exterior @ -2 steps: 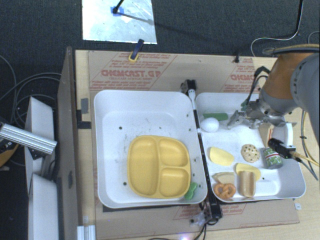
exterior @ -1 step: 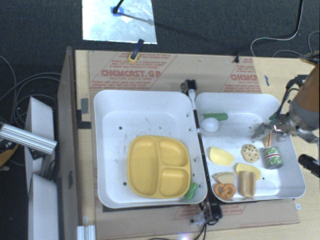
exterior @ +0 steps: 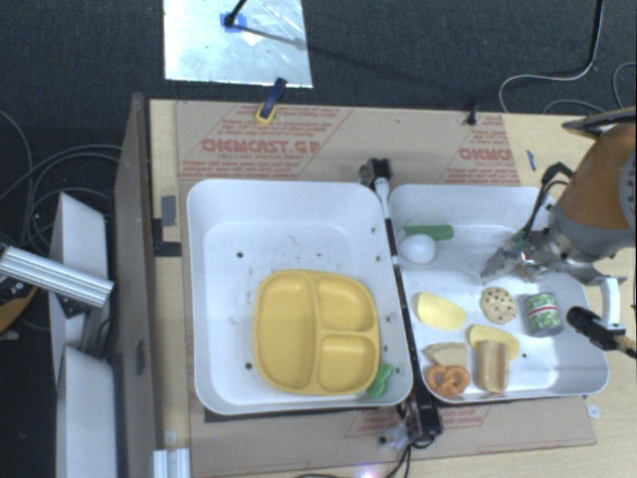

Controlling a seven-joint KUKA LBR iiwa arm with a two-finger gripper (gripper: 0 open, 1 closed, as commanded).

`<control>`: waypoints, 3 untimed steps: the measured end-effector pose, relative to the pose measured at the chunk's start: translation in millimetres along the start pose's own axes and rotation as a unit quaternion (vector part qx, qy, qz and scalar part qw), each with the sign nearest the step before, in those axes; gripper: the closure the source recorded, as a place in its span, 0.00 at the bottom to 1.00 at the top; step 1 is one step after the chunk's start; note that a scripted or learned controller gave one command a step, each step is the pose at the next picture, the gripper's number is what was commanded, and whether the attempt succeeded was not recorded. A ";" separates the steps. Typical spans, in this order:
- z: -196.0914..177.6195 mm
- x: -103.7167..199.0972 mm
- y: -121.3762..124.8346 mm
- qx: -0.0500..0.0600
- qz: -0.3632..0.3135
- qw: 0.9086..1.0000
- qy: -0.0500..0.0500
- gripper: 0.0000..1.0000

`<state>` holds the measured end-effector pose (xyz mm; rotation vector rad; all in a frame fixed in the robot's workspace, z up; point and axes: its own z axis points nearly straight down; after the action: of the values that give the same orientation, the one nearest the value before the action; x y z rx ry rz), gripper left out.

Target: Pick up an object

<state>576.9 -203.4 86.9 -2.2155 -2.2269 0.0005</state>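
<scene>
Arm (exterior: 597,192): comes in from the right, cut off by the frame edge; grey body and orange band fill the upper right corner of the right bin.
Gripper (exterior: 518,259): low over the right bin, near its back half, above the cookie; whether it is spread or closed cannot be told, and nothing is seen held in it.
Right bin (exterior: 468,202): white; its right rim is partly covered by the arm.
Cookie (exterior: 498,305): round, speckled, just below the gripper, apart from it.
Can (exterior: 542,313): small, green label, just right of the cookie, close under the wrist.
Egg (exterior: 418,249): white, near the divider, touching a green piece (exterior: 428,232) behind it.
Yellow wedge (exterior: 439,311): flat, left of the cookie.
Front cluster: pretzel (exterior: 446,376), bread slice (exterior: 448,354) and a tan roll (exterior: 490,366) on a yellow slab (exterior: 495,339), crowded together; edges overlap and are hard to separate.
Left bin (exterior: 289,212): holds a yellow tray (exterior: 317,331) with three compartments; a green item (exterior: 379,381) peeks out from under its front right corner, mostly hidden.
Open room: bare floor in the right bin's back middle, between egg and gripper; wide bare strip behind the tray.
</scene>
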 end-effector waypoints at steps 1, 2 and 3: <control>-1.3 -3.3 -43.7 0.001 0.003 1.000 0.000 0.00; -15.3 -3.3 -38.3 -0.005 0.002 1.000 -0.001 1.00; -14.7 -3.1 -38.6 -0.005 0.002 1.000 -0.001 0.00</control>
<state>538.3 -206.7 101.6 -2.2250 -2.2292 -0.0088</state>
